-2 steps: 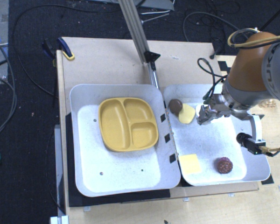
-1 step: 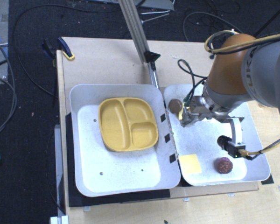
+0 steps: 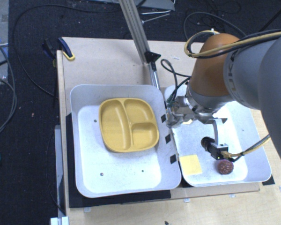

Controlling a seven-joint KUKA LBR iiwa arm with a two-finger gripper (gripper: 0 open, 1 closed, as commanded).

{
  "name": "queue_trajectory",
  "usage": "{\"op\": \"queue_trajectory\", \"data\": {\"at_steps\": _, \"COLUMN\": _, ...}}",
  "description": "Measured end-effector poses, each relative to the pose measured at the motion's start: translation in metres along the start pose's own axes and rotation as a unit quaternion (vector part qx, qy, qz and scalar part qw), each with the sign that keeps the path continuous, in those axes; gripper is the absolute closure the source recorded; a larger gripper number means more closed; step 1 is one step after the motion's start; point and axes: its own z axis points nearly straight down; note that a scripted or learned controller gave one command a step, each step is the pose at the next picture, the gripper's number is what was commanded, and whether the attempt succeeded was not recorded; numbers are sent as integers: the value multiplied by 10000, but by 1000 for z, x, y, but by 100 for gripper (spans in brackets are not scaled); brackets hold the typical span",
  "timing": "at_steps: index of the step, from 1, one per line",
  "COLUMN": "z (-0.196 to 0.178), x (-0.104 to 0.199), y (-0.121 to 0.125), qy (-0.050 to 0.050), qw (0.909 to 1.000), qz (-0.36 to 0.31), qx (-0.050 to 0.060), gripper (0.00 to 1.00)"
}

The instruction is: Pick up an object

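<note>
- Hanging over the right bin (image 3: 253, 170), the pincer (image 3: 179, 117) sits at about 10 o'clock in that bin, under the grey wrist; whether it is wide or narrow I cannot tell, since the wrist body covers it.
- Nearest the camera in the right bin lie the likely targets: a flat yellow square (image 3: 190, 164) at about 7 o'clock and a small dark red ball (image 3: 225, 167) at about 5 o'clock, near each other but apart.
- The risk with the square: it looks thin and lies flat on the bin floor, so I judge the pincer could close above it or skid it along.
- The risk with the ball: it would likely roll away if touched off-centre, and it lies just beside a small black fitting (image 3: 210, 145) on the arm's cable, which could nudge it.
- A descent from here would land near the wall between the bins, well apart from either object, so a grasp there would likely come up with nothing.
- In the left bin (image 3: 84, 139), a yellow divided plate (image 3: 129, 124) lies at about 12 o'clock; wide and shallow, it looks hard to pinch except by its rim.
- Farther off, the table (image 3: 103, 62) carries a slanted metal pole (image 3: 136, 25) toward 12 o'clock, near the arm's upper sweep.
</note>
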Motion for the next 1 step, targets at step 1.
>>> {"op": "queue_trajectory", "data": {"at_steps": 1, "z": -14, "x": 46, "y": 7, "qy": -1, "qw": 10000, "qz": 3, "qx": -13, "gripper": 100}}
